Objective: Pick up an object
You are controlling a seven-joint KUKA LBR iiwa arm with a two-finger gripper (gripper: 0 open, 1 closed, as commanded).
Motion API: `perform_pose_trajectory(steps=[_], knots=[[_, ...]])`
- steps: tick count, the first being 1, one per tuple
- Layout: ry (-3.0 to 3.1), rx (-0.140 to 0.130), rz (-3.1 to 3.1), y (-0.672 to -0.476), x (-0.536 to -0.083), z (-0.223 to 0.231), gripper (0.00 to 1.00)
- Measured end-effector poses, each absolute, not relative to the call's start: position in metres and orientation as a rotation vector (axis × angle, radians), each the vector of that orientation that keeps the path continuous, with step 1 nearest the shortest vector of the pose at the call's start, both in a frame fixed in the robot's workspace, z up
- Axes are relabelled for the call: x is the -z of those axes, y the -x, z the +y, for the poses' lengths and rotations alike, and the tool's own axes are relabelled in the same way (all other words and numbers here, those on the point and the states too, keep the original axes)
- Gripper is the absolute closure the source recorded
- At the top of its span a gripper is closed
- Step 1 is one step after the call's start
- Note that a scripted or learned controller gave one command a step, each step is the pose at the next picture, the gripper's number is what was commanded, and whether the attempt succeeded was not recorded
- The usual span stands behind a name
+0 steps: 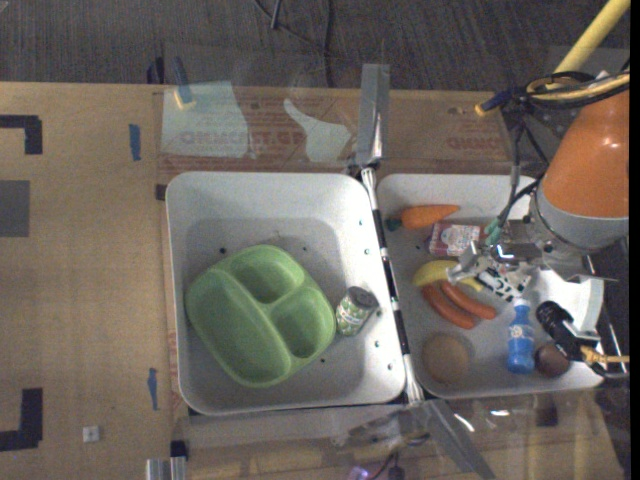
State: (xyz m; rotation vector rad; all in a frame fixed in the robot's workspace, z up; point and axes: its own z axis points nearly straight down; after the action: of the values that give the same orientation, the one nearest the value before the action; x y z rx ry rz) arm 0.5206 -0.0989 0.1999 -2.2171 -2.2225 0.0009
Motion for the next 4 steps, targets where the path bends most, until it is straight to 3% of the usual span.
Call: perform_pose_trajectory(steps=[1,2,3,4], knots=[[2.200,0.003,-2.246,-0.547,-0.128,-0.154,0.00],[2.217,0.034,-2.285,-0.588,-0.113,-0.185,0.00],[2.161,0.040,-2.327,-0.592,-0.108,-0.201,0.00],[2.171,0.049,-2.339,-0.596,-0.125,-0.203,1.00]])
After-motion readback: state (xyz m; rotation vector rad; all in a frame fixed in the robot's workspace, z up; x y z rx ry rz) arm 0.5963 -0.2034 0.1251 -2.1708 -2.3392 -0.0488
